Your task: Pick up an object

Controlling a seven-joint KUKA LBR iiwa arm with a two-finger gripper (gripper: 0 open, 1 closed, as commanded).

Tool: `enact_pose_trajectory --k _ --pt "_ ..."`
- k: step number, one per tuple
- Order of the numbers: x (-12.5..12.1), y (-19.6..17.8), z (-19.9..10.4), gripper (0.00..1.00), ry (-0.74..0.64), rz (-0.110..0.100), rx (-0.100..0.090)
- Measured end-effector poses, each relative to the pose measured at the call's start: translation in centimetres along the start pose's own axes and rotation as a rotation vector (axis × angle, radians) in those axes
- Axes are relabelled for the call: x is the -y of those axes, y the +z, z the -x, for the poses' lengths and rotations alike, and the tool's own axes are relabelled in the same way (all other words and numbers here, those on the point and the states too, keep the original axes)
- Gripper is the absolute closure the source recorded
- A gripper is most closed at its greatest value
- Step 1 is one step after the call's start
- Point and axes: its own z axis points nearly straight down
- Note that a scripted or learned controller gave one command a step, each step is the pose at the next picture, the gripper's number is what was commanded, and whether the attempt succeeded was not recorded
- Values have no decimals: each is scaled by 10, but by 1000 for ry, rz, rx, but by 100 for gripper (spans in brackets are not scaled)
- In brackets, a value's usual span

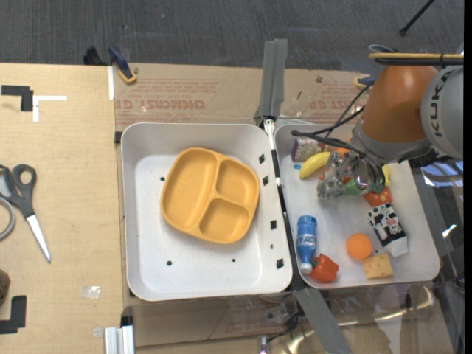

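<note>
Down in the right bin [420, 268], at its far side, my claw [345, 177] hangs among a small heap of toys; whether it is open, closed or gripping anything I cannot tell, since the metal blurs into the clutter. The nearest candidate is the banana [315, 163], lying tilted just left of the claw. I judge it light, stiff plastic, smooth and curved, so it may squirt out of a pinch; I would take it across the middle, where it is narrowest. Something green [341, 189] and something red [377, 195] crowd right under the claw, and a purple packet [302, 148] touches the banana's far end, so a clean close there looks hard. Easier picks lie apart nearer me: the blue bottle [306, 236], the orange ball [359, 246], which would roll, the cheese wedge [378, 266], the red toy [324, 268] and a black-and-white block [386, 223]. The left bin [140, 271] carries a yellow plate [210, 195], too wide to grip.
</note>
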Motion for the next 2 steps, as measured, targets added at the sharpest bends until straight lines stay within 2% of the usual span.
enact_pose_trajectory --k 1,2 --pt "0 0 0 0 0 0 -1" --pt "-8 3 17 0 208 -3 -22"
